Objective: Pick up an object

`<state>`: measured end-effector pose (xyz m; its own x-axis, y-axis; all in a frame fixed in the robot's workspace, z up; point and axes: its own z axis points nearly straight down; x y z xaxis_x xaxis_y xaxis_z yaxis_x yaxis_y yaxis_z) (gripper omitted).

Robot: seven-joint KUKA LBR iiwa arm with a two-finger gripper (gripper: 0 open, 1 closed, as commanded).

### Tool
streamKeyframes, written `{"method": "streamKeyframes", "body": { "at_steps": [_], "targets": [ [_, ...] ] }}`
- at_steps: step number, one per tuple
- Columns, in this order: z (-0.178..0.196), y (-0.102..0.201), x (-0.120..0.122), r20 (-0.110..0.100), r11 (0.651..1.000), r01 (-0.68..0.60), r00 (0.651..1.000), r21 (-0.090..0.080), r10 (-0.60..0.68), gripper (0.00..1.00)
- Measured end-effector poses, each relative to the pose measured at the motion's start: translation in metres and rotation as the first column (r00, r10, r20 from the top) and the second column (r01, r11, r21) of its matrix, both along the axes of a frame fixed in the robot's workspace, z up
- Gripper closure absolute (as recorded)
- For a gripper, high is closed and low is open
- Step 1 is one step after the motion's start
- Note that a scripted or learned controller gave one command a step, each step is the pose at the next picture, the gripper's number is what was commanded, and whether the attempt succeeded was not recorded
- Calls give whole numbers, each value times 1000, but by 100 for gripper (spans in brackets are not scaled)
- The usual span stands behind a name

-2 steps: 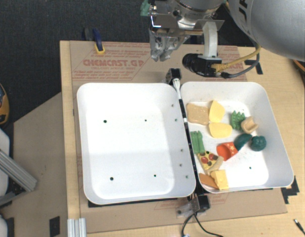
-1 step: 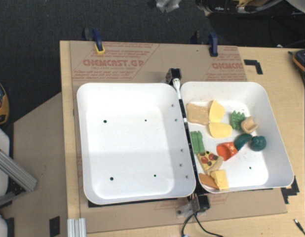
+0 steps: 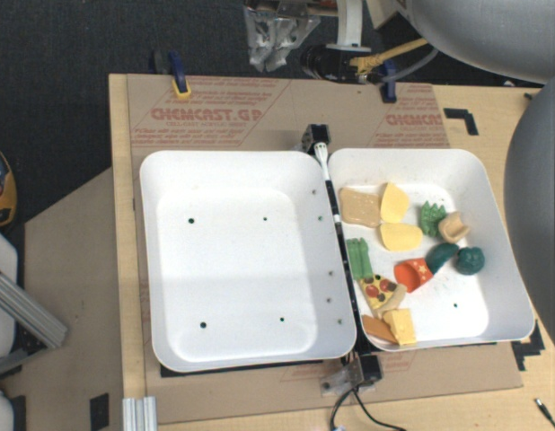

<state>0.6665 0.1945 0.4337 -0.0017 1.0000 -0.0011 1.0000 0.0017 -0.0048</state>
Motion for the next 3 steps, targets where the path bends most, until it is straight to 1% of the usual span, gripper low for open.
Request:
{"method": "streamKeyframes", "body": {
  "at_steps": [1, 2, 3],
  "targets": [
    [-46, 31, -5, 1, 1000, 0, 1000, 0, 0, 100],
    [4, 31, 0, 11, 1000, -1, 1000, 3, 0, 100],
    [67, 30, -6, 10, 1000, 0, 1000, 3, 0, 100]
  ]
}}
